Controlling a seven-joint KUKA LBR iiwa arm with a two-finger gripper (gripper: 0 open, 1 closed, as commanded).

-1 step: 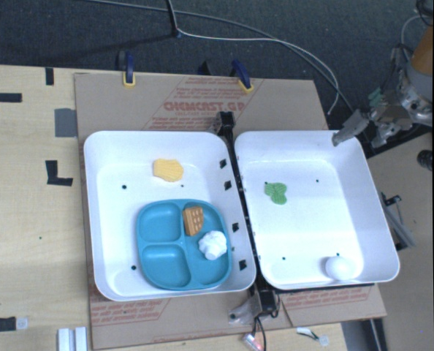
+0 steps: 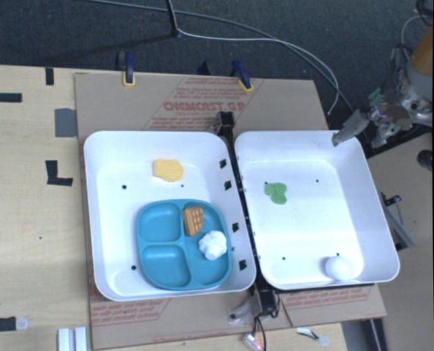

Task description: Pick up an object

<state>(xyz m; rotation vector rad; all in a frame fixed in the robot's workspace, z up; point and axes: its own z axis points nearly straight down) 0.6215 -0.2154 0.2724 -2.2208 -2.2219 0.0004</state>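
Green object [image 2: 277, 192] in right bin [image 2: 363, 196], well apart from hand [image 2: 346, 133].

tray [image 2: 158, 258] in left bin [image 2: 100, 196], ball [image 2: 340, 268] in right bin [image 2: 370, 196]

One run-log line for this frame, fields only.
arm: gripper at right bin's far right corner | held: nothing seen | right bin: green piece, white ball | left bin: blue tray
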